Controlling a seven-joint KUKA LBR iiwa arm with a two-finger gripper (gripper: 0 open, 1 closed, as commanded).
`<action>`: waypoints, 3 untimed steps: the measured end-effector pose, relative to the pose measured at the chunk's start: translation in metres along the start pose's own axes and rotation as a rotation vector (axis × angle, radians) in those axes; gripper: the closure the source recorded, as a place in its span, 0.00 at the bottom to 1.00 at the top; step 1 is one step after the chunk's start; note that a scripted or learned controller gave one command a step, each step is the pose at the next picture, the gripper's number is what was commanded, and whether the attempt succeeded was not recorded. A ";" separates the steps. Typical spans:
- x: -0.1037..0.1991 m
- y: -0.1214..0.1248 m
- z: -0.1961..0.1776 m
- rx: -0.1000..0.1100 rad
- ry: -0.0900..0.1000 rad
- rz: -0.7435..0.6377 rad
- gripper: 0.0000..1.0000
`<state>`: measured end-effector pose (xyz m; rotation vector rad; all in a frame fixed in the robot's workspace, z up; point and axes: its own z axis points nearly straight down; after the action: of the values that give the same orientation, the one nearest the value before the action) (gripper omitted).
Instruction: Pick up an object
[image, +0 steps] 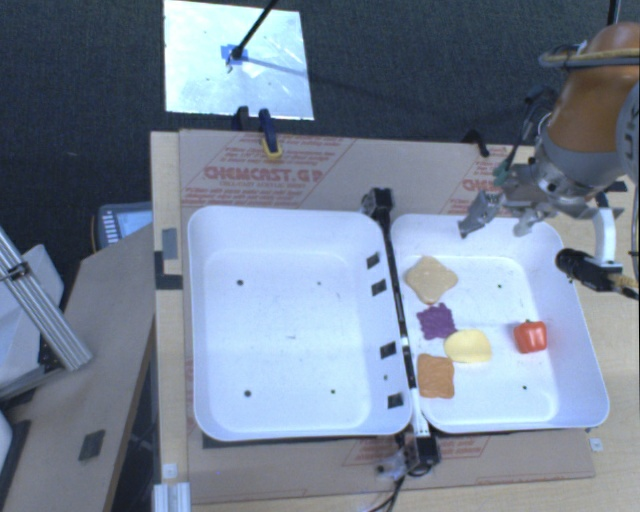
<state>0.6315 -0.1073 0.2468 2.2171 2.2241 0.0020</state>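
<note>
The two-finger gripper (497, 212), fingers spread wide and holding nothing, hovered above the far rim of the right white bin (580, 400). Near that bin's right wall lay a small red pepper-shaped toy (530, 336); reaching it apparently called for descent.

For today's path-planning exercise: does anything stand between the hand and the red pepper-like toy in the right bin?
Nothing visible does. The hand is above the far rim of the right bin, with both fingers spread. The red toy lies alone near the bin's right side, apart from the yellow piece; bare white floor lies between.
</note>
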 end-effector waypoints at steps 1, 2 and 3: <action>-0.008 -0.042 0.083 0.010 0.001 0.004 0.00; 0.026 -0.080 0.141 0.007 0.003 0.002 0.00; 0.024 -0.077 0.128 -0.001 -0.001 0.002 1.00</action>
<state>0.5550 -0.0834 0.1191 2.2188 2.2208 0.0024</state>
